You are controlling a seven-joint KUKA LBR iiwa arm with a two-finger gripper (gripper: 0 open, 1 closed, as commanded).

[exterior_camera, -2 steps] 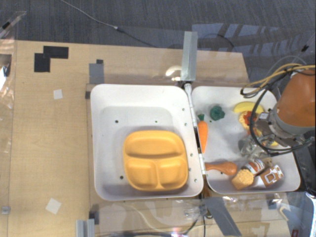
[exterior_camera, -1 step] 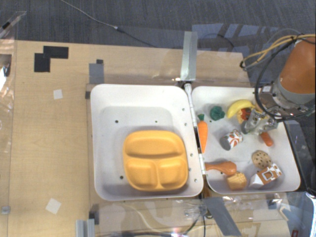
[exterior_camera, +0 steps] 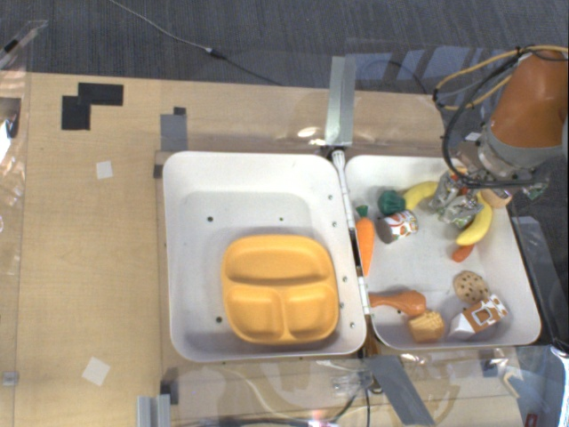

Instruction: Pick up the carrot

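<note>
Hovering over the far side of the right bin [exterior_camera: 524,327], the gripper [exterior_camera: 458,198] sits above the bananas [exterior_camera: 476,225], and from here I cannot tell whether it is spread or closed. The carrot [exterior_camera: 364,243] lies untouched against that bin's left wall, well apart from it, so the pick looks barely begun: the arm must cross over, descend and grasp. The carrot is a smooth, tapering orange toy with a green top, probably slippery plastic. In the left bin [exterior_camera: 178,238] rests a glossy yellow divided plate [exterior_camera: 280,287].
</note>
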